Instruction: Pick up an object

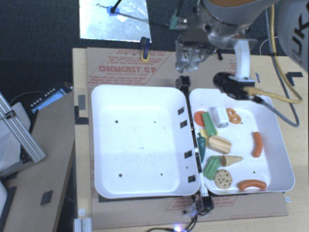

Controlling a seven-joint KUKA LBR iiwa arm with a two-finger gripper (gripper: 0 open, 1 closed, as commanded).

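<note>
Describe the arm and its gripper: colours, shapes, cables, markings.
The arm is bulky, rounded grey with an orange band and dark lettering on its casing at right. The gripper is a metallic grey block. A white bracket carries a black cylinder; yellow and grey cables loop beside it.

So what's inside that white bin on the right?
The right bin holds toy food: two sausages, a cookie, an ice-cream cone, a pretzel, green vegetables. Anything beneath them is hidden.

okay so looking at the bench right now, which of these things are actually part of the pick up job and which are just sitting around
Part of the job:
gripper, raised over the bench behind the bins
right bin, holding the toy food
pickable items: cookie, ice cream cone, two sausages, pretzel, green pieces

Just lying about:
left bin
yellow clamp on the cardboard's far edge
shiny sheet beyond the bench
</note>
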